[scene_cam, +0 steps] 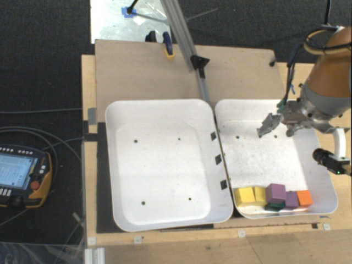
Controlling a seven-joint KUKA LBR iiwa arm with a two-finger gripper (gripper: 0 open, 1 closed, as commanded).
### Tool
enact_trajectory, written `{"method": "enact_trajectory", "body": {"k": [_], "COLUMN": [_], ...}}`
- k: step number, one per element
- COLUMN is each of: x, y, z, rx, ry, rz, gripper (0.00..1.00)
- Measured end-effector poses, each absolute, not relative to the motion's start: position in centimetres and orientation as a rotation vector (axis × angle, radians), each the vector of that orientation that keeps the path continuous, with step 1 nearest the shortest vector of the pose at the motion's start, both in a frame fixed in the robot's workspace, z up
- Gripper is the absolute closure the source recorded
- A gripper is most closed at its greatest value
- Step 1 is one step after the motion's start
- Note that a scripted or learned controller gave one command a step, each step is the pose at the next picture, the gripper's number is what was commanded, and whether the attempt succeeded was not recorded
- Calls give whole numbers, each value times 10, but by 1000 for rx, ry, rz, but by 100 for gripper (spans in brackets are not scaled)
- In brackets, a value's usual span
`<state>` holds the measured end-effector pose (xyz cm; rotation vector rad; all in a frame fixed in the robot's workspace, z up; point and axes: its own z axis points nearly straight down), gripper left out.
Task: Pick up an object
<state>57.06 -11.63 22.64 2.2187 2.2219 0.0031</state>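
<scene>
Several small blocks lie along the near edge of the right bin: two yellow blocks, a purple block, a dark green block, a smaller purple block and an orange block. My gripper hangs over the far part of the right bin, well behind the blocks, with nothing visibly between its fingers. The grey and orange arm reaches in from the right.
The left bin sits beside the right one, joined by black clips. A slanted metal pole crosses the far bench. A teach pendant lies off the bench at left.
</scene>
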Motion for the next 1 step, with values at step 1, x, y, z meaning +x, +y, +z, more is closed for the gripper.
{"method": "enact_trajectory", "body": {"k": [1], "x": [595], "y": [-149], "z": [327], "rx": [2210], "ry": [2216], "rz": [9], "gripper": [0]}}
